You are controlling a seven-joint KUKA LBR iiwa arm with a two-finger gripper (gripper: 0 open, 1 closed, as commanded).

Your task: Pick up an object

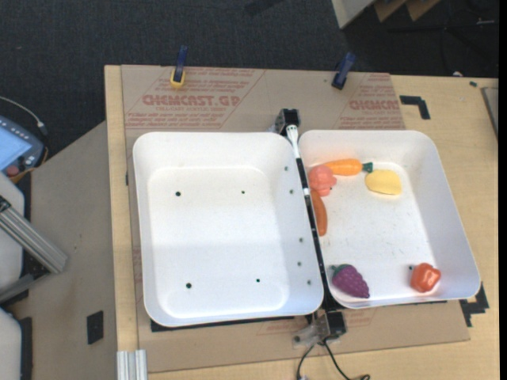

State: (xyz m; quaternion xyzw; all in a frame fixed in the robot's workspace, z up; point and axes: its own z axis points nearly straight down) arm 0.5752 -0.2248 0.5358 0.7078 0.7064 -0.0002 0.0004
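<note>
Candidates all sit in the right bin (444,212). Lemon (383,182) at about 1 o'clock of the bin floor, lying free with bare white all round it. Carrot (344,166) at 11 o'clock, just beside the lemon. Pink fruit (322,179) at 10 o'clock, touching the left wall; a second orange piece (319,215) runs down that wall at 9 o'clock. Grapes (350,280) at 7 o'clock, pepper (425,277) at 5 o'clock near the front rim, the two well apart.

Left bin (150,212) has four dark dots on its floor. Bins meet along a dark hinge strip; two clamps at 12 o'clock of the worktop (238,93).

Step, as judged: start of a pick, no approach under way, nothing lifted. Hand state: cannot tell.

Next move calls for choosing a target and descending from above. The lemon or the pepper looks easiest; the wall-hugging pieces leave little finger room.
</note>
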